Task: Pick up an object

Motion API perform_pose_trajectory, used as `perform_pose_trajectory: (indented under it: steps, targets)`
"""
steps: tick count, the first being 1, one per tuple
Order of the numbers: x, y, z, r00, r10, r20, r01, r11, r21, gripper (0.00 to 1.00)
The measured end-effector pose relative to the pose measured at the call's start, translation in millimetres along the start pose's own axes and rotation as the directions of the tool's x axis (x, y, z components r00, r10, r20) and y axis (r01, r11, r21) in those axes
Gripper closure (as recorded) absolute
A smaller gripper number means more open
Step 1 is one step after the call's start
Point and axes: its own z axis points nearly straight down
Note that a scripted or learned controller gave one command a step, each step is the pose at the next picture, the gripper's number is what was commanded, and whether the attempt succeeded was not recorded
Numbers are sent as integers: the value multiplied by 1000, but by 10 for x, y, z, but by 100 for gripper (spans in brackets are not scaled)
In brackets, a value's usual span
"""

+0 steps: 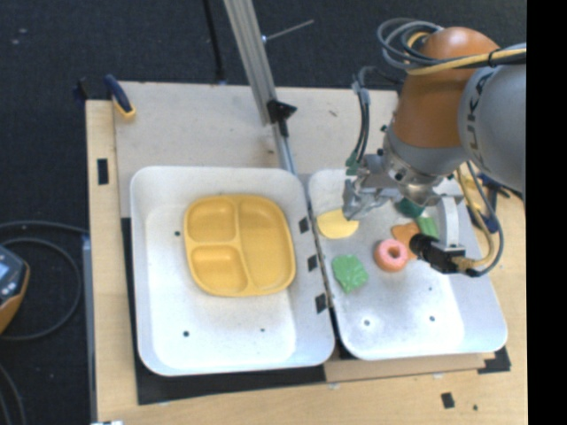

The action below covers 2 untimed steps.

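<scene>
1. Dark flooring surrounds the worktop (186, 122), on which two white bins are set side by side.
2. The left bin (159, 326) holds a yellow divided tray (239, 243).
3. The right bin (425, 326) holds a pale yellow piece (337, 227), a green block (349, 274), a pink ring (391, 255), an orange piece (404, 232) and a green piece (423, 218).
4. The end effector (356, 200) is positioned at the pale yellow piece; its finger state cannot be determined.
5. A failed grasp is judged possible, since the flat piece offers little to grip.
</scene>
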Motion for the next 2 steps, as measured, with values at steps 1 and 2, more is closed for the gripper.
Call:
perform_pose_trajectory:
  steps: [1, 2]
  targets:
    - [441, -96, 111, 1000, 2, 1, -2, 1000, 1, 100]
    - [960, -178, 221, 1000, 1, 1, -1, 1000, 2, 100]
